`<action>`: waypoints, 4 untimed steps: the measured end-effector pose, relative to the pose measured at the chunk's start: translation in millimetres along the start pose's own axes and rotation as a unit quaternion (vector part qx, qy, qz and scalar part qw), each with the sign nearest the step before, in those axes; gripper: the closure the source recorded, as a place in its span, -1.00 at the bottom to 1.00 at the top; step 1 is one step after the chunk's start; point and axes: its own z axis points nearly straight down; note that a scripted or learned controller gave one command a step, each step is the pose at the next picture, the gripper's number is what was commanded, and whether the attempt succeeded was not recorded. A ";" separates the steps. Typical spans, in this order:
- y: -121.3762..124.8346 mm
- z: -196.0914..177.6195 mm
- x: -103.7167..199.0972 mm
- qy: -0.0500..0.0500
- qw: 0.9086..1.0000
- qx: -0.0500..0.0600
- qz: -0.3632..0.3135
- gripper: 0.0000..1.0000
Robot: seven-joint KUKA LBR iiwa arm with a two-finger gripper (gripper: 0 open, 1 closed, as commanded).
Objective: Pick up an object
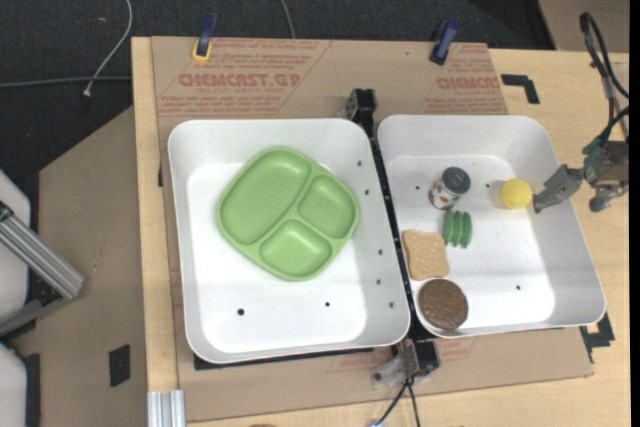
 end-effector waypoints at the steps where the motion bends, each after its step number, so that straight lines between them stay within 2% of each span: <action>1: 2.4 -6.1 0.7 -0.002 1.000 -0.006 -0.002 -1.00; 3: -7.8 94.7 6.6 0.000 1.000 -0.003 -0.002 -1.00; 4: -0.5 149.2 14.7 0.000 1.000 -0.003 -0.002 -1.00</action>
